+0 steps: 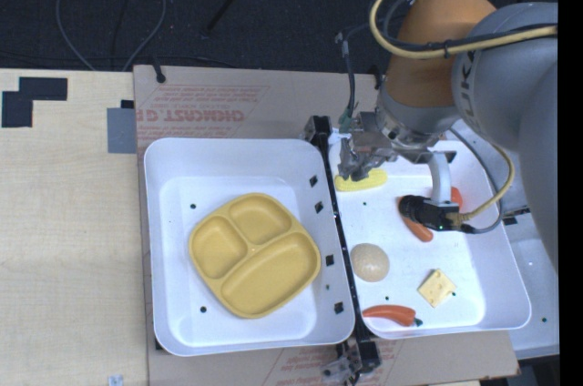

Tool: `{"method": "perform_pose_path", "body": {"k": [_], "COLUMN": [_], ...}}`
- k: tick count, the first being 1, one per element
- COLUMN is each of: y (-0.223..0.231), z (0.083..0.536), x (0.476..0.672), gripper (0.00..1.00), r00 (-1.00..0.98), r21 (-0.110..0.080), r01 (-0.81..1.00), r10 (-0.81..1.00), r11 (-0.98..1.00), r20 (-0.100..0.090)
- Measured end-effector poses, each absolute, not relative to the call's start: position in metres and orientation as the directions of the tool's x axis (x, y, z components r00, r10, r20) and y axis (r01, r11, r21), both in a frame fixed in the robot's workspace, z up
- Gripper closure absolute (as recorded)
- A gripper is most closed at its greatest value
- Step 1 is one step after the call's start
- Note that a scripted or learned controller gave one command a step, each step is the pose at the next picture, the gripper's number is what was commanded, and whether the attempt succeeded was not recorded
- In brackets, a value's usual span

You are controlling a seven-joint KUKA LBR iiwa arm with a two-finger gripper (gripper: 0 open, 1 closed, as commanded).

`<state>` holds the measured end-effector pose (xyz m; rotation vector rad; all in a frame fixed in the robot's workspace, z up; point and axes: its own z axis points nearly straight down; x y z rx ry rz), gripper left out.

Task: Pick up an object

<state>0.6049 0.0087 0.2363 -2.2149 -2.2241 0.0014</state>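
My claw (357, 164) is down in the right bin (496, 307), right over a flat yellow piece (363, 183) by the wall between the bins. I cannot tell its state. The yellow tray (253, 255) sits in the left bin (173, 184).

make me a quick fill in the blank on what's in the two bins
1. The yellow divided tray lies in the ____ bin.
2. The tray has ____ compartments.
3. The gripper hangs over a flat ____ piece at the right bin's far edge.
4. The cheese wedge lies in the ____ bin.

Answers: left; three; yellow; right
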Motion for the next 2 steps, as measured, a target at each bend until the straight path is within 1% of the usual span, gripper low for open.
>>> {"method": "perform_pose_path", "body": {"k": [1, 2], "y": [0.051, 0.103], "z": [0.236, 0.24], "x": [0.618, 0.629], "gripper": [1.0, 1.0], "r00": [-0.004, -0.005], "r21": [-0.002, -0.002], "r01": [1.0, 1.0], "r10": [1.0, 1.0], "r11": [0.004, 0.005], "r20": [0.001, 0.001]}}
